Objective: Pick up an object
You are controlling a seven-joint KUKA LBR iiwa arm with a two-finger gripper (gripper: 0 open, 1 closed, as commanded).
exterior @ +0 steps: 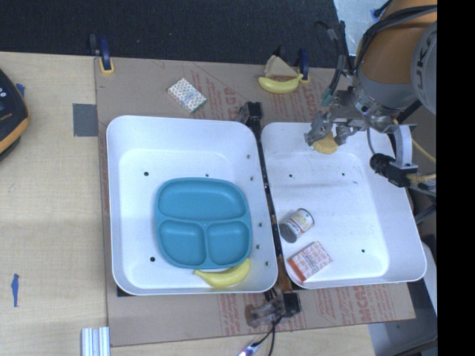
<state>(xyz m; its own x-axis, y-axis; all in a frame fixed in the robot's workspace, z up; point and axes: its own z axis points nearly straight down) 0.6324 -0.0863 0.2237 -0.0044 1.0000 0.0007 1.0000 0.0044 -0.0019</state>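
Observation:
My gripper (325,136) hangs over the far edge of the right bin (386,221), its fingers closed around a small yellow object (326,147) that sits just above the bin floor. Nearer in the same bin lie a small tin can (297,223) on its side and a red and white packet (309,260). The left bin (126,199) holds a blue divided plate (202,222) with a yellow banana (223,276) at its near edge.
Outside the bins, another banana (280,84) and a patterned packet (186,94) lie on the brown board behind them. A black clamp (252,113) sits where the bins meet at the far side. A black and yellow device (10,113) rests at the left edge.

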